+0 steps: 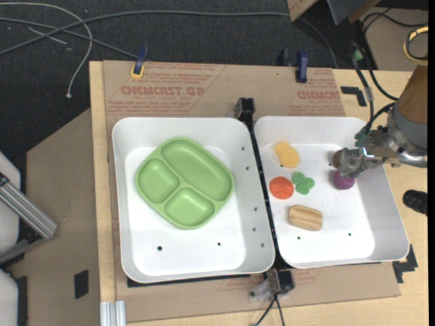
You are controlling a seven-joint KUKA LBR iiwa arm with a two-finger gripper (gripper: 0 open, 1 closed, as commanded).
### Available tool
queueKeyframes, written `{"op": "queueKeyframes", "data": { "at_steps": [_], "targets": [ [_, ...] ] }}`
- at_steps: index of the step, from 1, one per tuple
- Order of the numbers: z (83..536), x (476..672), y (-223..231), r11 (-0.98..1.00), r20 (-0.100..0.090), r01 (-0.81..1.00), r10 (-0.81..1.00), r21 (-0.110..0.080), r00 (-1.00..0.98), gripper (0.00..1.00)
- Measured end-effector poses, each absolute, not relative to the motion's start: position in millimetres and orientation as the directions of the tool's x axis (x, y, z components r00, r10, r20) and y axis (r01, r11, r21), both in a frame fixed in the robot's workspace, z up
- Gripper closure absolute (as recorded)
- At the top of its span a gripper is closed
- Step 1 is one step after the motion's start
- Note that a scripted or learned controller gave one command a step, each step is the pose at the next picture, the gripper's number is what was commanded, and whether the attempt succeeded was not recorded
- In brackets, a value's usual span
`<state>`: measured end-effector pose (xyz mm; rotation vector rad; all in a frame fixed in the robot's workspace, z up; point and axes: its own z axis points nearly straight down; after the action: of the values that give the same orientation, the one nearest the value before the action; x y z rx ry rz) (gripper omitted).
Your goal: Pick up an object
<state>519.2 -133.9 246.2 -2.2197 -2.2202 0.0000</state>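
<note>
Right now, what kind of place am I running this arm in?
Most likely a robotics lab test bench: two white bins sit on a clamped cardboard sheet, loose cables trail over dark carpet, and toy food such as a purple piece lies by the gripper.

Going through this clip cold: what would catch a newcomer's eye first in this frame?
Probably the green divided plate, large and alone in the left bin. Next, the cluster of small toy foods in the right bin: a yellow piece, a red-orange one, a green one and a tan bun. Then the gripper, reaching in from the right directly over a purple piece near that bin's far side.
</note>
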Motion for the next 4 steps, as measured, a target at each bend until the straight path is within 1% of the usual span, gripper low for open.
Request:
{"op": "queueKeyframes", "data": {
  "at_steps": [1, 2, 3, 4],
  "targets": [
    [183.2, 516.0, -133.6, -0.001, 0.003, 1.000, 1.000, -0.007, 0.001, 0.00],
    [133.8, 507.6, -126.2, 0.000, 0.003, 1.000, 1.000, -0.008, 0.000, 0.00],
    [82.1, 506.9, -125.3, -0.001, 0.003, 1.000, 1.000, -0.005, 0.001, 0.00],
    [95.8, 508.4, -125.6, -0.002, 0.002, 1.000, 1.000, 0.001, 0.002, 1.00]
  ]
}}
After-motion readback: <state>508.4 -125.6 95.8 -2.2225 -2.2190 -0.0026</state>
